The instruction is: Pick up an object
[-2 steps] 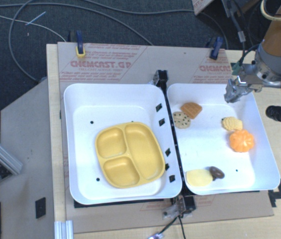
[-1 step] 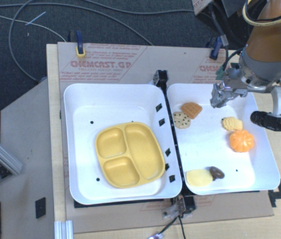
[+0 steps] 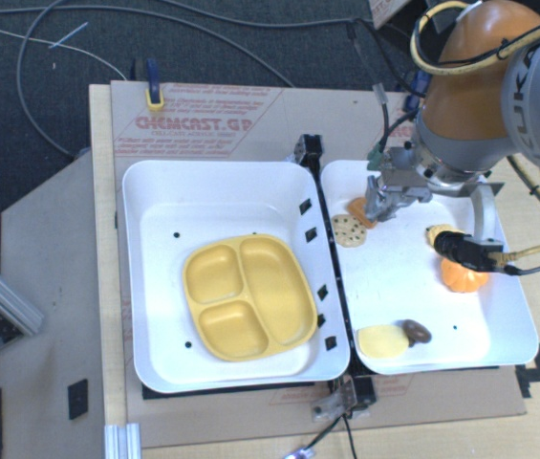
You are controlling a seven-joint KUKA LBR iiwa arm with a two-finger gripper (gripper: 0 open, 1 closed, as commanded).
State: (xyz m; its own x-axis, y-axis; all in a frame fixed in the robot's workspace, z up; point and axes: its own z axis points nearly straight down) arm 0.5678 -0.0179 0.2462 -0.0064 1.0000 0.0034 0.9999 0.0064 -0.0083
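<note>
Two white bins sit side by side on the bench, and that's our whole playing field. Left bin (image 3: 145,256) first: it carries the biggest item out there, a yellow divided plate (image 3: 248,295) with three compartments, lying flat near the middle and turned at a slant.

Over to the right bin (image 3: 508,338), where the smaller pieces are scattered. An orange rounded object (image 3: 463,277) lies near the right wall, partly behind a black-and-yellow part of the arm. Down at the front edge there's a pale yellow flat piece (image 3: 380,341), and touching its right side a small brown lump (image 3: 416,332). Up by the divider, a tan speckled cookie (image 3: 348,229) lies flat, with a small orange bit (image 3: 357,208) just beside it toward the back.

And there's the gripper (image 3: 378,208), low over the back left part of the right bin, its tips right at that small orange bit. Open or closed on anything? Can't tell from this angle.
</note>
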